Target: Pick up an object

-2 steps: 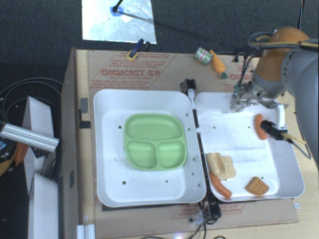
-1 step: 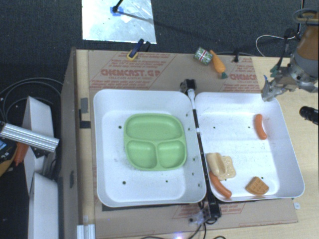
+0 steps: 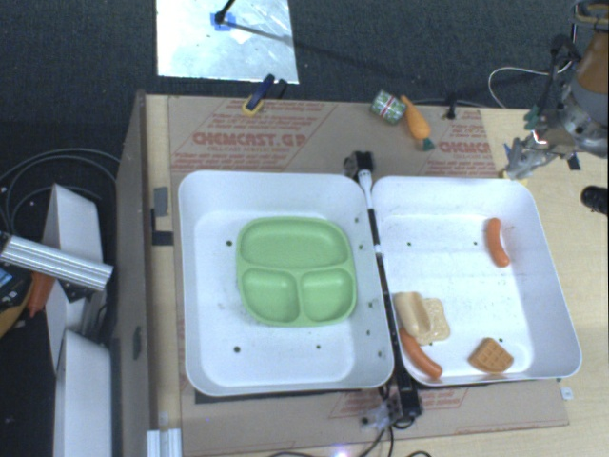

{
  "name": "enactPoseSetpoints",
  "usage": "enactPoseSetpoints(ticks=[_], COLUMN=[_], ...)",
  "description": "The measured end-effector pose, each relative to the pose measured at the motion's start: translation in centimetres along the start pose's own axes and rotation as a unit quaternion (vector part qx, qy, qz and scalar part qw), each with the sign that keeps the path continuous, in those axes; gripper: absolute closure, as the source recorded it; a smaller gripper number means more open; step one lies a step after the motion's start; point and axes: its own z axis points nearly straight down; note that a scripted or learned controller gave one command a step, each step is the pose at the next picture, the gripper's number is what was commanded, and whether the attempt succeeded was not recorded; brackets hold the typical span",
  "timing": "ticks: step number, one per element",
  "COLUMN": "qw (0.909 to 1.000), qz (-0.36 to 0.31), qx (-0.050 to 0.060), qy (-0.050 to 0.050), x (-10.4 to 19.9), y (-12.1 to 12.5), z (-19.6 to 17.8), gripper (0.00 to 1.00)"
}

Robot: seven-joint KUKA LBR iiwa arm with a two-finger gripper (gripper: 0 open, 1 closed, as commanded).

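Two bins sit side by side on the surface (image 3: 238, 127). The left bin (image 3: 205, 255) holds a divided tray (image 3: 296, 269) at its middle. In the right bin (image 3: 542, 284), one sausage (image 3: 496, 242) lies near the far right; a bread piece (image 3: 422, 317), a second sausage (image 3: 420, 353) and a waffle (image 3: 490, 355) lie along the near side. The pincer (image 3: 521, 160) hangs beyond the right bin's far right corner.

A dark carpeted floor (image 3: 76, 55) surrounds the bench, with a shiny metal sheet (image 3: 226, 25) lying on it at the top. Brown printed cardboard (image 3: 285, 131) covers the bench top. At left, black cables (image 3: 57, 174) loop beside what may be white boxes (image 3: 81, 255)
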Motion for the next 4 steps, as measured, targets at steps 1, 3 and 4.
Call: enactPoseSetpoints(ticks=[1,3,4], qw=[1.0000,1.0000,1.0000], qz=[0.000,0.002,0.002], qx=[0.000,0.000,0.001], qy=[0.000,0.000,0.000], x=[0.0,0.0,0.0], y=[0.0,-2.3,-3.8], z=[0.0,11.6,11.0], gripper=[0.00,0.00,0.00])
